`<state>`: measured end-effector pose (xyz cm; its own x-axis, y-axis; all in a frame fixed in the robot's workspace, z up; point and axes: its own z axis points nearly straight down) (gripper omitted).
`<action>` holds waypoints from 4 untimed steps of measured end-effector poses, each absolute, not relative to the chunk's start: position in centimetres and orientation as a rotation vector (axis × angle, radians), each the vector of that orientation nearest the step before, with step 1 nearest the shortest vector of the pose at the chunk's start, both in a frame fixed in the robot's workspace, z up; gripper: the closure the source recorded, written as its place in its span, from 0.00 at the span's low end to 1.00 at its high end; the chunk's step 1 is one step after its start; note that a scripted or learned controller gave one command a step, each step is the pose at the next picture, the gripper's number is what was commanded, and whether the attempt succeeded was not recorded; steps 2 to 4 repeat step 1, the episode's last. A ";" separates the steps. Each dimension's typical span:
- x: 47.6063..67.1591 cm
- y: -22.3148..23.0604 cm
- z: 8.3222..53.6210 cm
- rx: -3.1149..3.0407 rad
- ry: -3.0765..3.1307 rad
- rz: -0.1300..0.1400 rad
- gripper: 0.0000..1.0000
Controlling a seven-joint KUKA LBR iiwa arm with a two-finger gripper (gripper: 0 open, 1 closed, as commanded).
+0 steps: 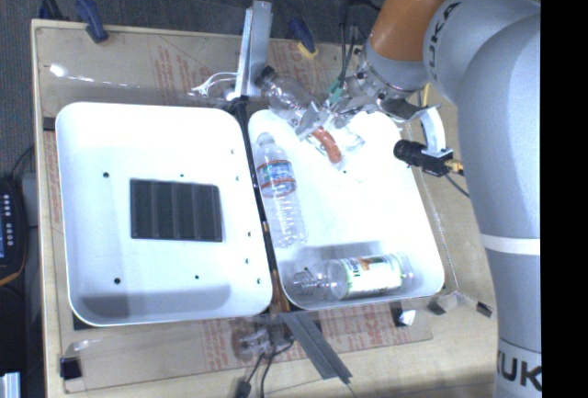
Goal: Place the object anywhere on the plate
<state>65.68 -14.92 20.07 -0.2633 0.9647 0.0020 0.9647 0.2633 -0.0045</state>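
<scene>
Clear plastic bottle [279, 189], blue-red label

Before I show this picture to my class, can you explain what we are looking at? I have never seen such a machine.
This is one camera fixed above a bench, looking down at a slant. The big grey arm with an orange band is a robot reaching in from the right. Its gripper hangs over the far end of the right bin, with a small orange-red object just beneath it; whether it is held is unclear. In that bin lie two clear plastic bottles: one along the left wall, one across the near end. The left bin holds a dark ridged rectangle.
</scene>
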 end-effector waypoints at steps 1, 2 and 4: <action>64.4 -8.8 22.0 -1.719 -2.624 0.005 1.00; 64.4 -8.8 22.0 -1.719 -2.624 0.005 1.00; 64.4 -8.8 22.0 -1.719 -2.624 0.005 1.00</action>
